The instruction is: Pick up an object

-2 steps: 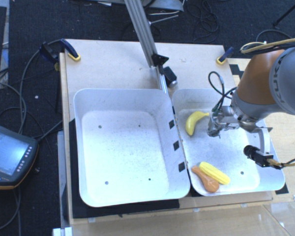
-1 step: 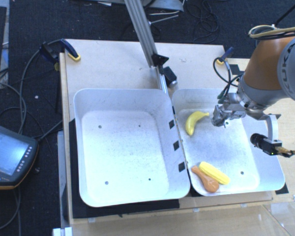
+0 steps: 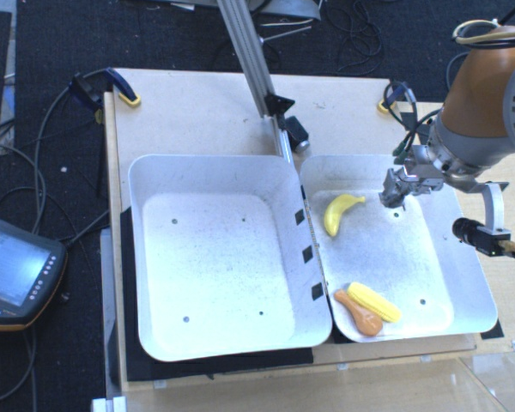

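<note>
Banana (image 3: pixel 342 212) beside jaws (image 3: pixel 394 196), corn (image 3: pixel 374 302) touching carrot (image 3: pixel 360 313)

Two white bins side by side on the surface (image 3: pixel 206 110). Left bin (image 3: pixel 215 256) next to right bin (image 3: pixel 438 256). Banana (image 3: pixel 341 212) lies in right bin's upper left part. Near its front edge, a yellow piece (image 3: pixel 376 302) rests across an orange piece (image 3: pixel 360 314), touching. Claw (image 3: pixel 394 195) is low over right bin's upper area, right of banana, apart from it. Teach pendant (image 3: pixel 15 271) on the floor at left.
</note>
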Motion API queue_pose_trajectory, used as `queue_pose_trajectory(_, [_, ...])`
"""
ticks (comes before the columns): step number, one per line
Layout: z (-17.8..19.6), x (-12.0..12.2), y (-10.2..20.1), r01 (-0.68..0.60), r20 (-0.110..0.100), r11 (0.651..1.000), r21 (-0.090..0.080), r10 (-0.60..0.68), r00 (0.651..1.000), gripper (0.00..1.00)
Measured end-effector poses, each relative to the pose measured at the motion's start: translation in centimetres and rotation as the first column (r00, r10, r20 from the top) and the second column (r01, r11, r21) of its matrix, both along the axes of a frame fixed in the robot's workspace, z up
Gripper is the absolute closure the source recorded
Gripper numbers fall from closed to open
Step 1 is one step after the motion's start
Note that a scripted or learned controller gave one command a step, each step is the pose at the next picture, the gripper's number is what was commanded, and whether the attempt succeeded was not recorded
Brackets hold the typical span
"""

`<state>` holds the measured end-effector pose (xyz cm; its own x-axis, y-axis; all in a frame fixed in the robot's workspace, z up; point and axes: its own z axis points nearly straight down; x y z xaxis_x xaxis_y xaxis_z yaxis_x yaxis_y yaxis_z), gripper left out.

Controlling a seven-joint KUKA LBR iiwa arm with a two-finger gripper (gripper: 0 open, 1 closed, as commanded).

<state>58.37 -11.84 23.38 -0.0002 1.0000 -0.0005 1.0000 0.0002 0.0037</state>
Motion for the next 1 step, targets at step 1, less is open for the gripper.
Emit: queue_pose_trajectory(1, [5.24,0.08,0.00,0.000,0.001,1.000,0.000,0.000,1.000,1.00])
